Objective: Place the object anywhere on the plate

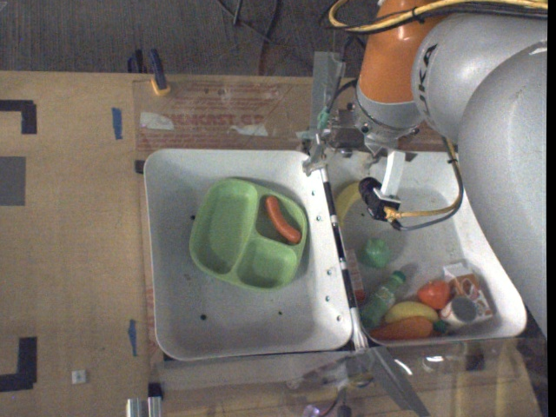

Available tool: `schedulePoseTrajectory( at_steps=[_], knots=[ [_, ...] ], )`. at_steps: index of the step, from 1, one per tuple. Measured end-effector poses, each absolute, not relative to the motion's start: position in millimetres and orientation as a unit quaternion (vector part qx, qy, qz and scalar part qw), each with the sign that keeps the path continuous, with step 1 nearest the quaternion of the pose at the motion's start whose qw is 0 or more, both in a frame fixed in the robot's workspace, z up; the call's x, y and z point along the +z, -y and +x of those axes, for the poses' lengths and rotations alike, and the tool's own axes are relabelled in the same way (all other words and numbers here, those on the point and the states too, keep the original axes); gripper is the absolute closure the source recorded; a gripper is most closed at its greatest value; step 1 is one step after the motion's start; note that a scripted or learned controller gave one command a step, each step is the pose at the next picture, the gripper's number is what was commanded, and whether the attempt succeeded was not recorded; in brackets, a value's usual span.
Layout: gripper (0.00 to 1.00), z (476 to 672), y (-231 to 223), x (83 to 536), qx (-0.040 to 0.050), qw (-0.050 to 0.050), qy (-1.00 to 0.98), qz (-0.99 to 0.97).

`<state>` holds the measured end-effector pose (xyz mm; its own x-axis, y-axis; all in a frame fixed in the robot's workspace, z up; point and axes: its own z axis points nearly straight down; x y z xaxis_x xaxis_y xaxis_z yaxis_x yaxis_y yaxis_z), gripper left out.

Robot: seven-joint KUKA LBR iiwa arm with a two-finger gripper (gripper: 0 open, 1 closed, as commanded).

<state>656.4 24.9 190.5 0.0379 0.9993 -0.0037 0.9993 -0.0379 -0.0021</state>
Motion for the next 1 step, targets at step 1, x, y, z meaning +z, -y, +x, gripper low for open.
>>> schedulePoseTrajectory(
  at_steps=[1],
  knots=[
    [0.00,667.2,-43.7,182.7,-0.0006,0.001,-0.729,0.685]
  ],
)
